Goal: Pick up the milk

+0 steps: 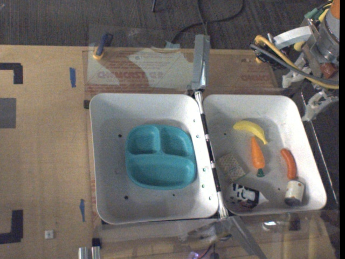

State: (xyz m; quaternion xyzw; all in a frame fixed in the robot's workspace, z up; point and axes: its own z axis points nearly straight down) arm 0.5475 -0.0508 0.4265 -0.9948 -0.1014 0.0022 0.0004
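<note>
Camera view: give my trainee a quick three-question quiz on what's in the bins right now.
1. True or false: the teal tray lies in the left bin.
2. Which lies nearest the milk? A) banana B) sponge C) sausage
3. Fill in: the carrot lies between the banana and the ____.

Key: 1 true. 2 B. 3 sausage.

No legible txt (red print on cardboard sheet [141,69] too blurred).
</note>
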